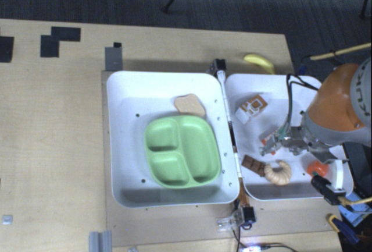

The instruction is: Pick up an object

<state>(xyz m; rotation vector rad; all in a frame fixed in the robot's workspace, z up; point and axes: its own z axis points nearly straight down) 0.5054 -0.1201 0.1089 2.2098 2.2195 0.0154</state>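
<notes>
Reaching in from the right, the grey arm with its orange band [340, 102] hangs low over the right bin [293, 87], its gripper [273, 143] down near the bin's middle. Small reddish tips show at the end of the tool, but how the gripper is set I cannot tell from this slanted view, and nothing is plainly held in it.

Just below the gripper lie a tan, ring-shaped pastry [278, 172] and a dark brown bar [251, 163], the two close together near the bin's front wall. A small white and brown packet [251, 107] sits further back, well apart from the tool. An orange item [317, 168] rests by the right wall.

In the left bin [125, 128] lie a green divided tray [181, 149] and a tan slice [190, 105] touching its far rim. A yellow banana [259, 61] lies outside, behind the bins.

The step in hand looks like the descent toward a pick, not yet a grasp. The next move probably calls for settling squarely over one item, likely the pastry or bar, without nudging its neighbour.
</notes>
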